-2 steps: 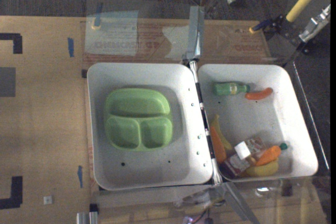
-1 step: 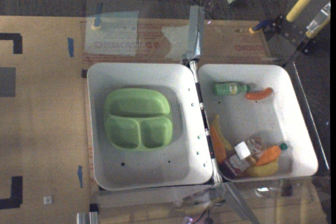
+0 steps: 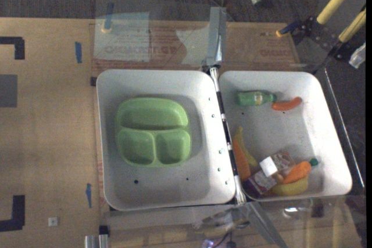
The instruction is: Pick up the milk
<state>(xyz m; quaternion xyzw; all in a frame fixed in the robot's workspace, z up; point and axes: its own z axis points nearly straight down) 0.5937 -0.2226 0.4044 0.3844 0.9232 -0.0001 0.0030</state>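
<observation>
On the bench (image 3: pixel 46 125) sit two bins side by side, and the trouble lies in the right one. Left bin (image 3: pixel 107 125) holds just a green tray (image 3: pixel 154 132), well apart from the task, so it poses no risk unless a drop lands there. Right bin (image 3: pixel 302 136) has a bare middle, with its things pushed to the edges. The milk (image 3: pixel 273 166), a small carton with a white top, lies tipped in the near corner, packed into a heap. A carrot (image 3: pixel 299 171) touches its right side, a yellow piece (image 3: pixel 292 187) lies just below that, and a purple pack (image 3: pixel 261 183) presses against its lower left. A banana (image 3: pixel 246 151) and an orange stick (image 3: pixel 240 161) lie along the divider wall just beside it. A bottle (image 3: pixel 254 98) and a sausage (image 3: pixel 287 104) rest at the far wall, well apart, and should not matter. The main danger, I judge, is crowding: a gripper coming straight down may land on the carrot or the pack, or close on two things together. The carton's tilt is another worry, since its faces may not sit square to the jaws, so it could slip or twist out on the lift. The near wall and the divider are close too, and a wide approach could strike either one. Even a sound grasp may drag the carrot up and drop it.
</observation>
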